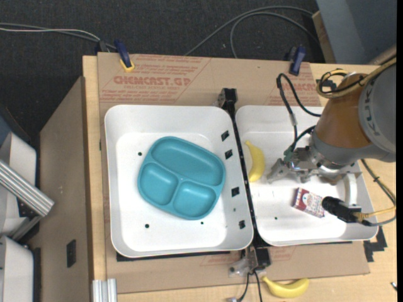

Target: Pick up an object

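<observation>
A yellow banana (255, 161) lies along the left wall of the right bin (277, 228). A small red and white carton (306, 201) lies flat near that bin's front. My gripper (284, 167) hangs low over the right bin, just right of the banana and up-left of the carton. Nothing shows in its grasp. The grey arm with its orange band (343, 121) covers the bin's right half. A blue divided plate (181, 177) fills the middle of the left bin (119, 187).
A second banana (286, 286) lies outside the bins at the bench's front edge. Clamps (228, 97) sit on the wall between the bins. Cables run across the back of the bench.
</observation>
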